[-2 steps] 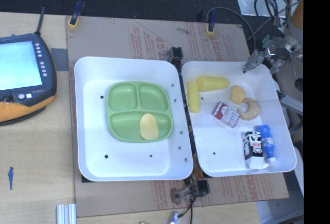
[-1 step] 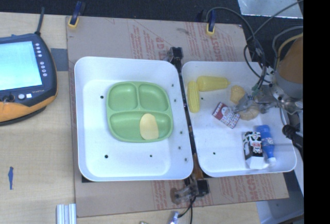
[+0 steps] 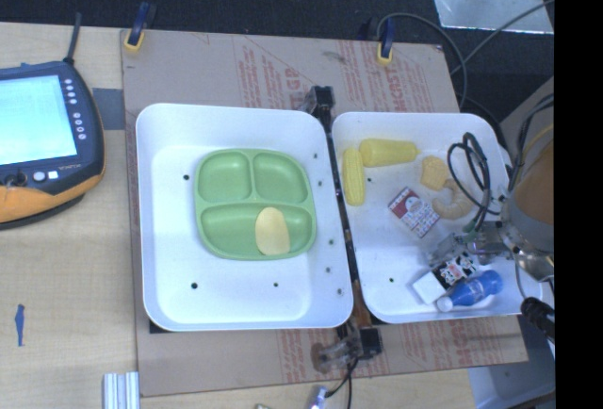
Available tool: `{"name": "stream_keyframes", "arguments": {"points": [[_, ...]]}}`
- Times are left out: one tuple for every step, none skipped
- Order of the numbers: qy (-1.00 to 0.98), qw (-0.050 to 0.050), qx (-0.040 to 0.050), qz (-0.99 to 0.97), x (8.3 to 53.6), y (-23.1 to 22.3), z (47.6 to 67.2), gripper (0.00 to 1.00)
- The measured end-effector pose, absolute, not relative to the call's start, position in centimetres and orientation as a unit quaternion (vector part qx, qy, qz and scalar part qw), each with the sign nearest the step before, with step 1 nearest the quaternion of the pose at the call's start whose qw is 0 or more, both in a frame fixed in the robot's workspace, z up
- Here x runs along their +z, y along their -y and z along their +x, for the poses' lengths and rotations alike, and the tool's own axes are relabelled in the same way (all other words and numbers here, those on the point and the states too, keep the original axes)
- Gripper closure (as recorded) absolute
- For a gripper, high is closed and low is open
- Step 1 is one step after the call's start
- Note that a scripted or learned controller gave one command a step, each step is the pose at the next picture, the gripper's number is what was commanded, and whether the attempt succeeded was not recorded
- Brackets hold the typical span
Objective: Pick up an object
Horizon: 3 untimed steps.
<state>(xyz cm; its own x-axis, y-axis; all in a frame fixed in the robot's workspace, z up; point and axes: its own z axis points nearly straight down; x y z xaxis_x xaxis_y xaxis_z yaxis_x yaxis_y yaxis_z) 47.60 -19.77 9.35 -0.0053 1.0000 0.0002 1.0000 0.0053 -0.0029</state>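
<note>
The end effector hangs low over the right bin, above a blue bottle; how it is set I cannot tell.

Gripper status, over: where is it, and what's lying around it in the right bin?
Gripper low in right bin, near-right corner. Blue bottle and white box right beside it. Nothing seen held. Black cable looped close by.

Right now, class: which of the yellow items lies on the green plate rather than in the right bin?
The pale yellow oval: it sits in the green plate's large front compartment, left bin. The other yellow pieces lie in the right bin.
</note>
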Motion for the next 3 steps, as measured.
{"name": "stream_keyframes", "arguments": {"points": [[0.71,0.0,0.001,-0.704,10.4,19.9,47.7,1.0],[0.711,-0.001,0.0014,-0.703,11.5,20.0,47.8,1.0],[0.713,-0.003,0.0021,-0.701,12.5,20.1,47.9,1.0]]}}
